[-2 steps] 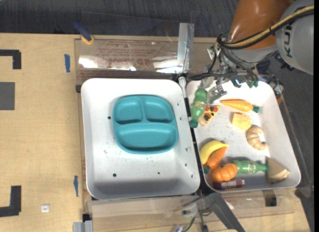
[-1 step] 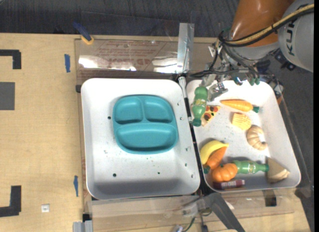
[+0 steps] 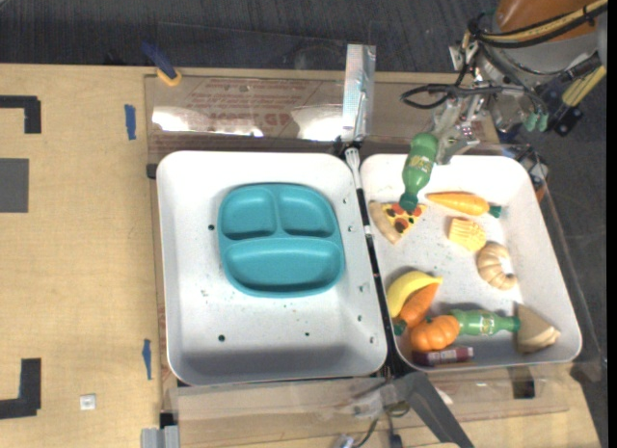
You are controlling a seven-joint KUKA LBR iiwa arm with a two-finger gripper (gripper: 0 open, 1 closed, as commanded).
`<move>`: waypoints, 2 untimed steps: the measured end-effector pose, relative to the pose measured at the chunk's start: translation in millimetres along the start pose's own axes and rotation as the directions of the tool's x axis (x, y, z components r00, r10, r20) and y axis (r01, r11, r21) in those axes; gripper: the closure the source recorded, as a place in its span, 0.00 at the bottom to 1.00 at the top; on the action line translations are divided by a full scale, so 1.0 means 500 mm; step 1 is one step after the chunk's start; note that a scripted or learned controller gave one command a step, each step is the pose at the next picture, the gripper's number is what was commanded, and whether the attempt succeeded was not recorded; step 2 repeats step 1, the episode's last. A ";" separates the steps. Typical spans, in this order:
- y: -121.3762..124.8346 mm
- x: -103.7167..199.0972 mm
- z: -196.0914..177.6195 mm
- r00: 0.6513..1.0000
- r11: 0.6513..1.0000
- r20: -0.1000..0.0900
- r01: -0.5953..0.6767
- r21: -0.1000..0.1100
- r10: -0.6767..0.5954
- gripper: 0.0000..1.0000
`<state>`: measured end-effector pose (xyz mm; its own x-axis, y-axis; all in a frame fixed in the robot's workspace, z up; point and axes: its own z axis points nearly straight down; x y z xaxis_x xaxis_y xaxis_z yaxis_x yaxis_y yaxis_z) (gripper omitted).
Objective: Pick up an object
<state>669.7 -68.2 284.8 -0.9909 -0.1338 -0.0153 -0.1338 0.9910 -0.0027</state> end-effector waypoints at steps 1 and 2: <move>-0.044 0.019 0.244 0.996 0.996 -0.022 0.090 -0.008 -0.090 1.00; -0.044 0.019 0.244 0.996 0.996 -0.022 0.090 -0.008 -0.090 1.00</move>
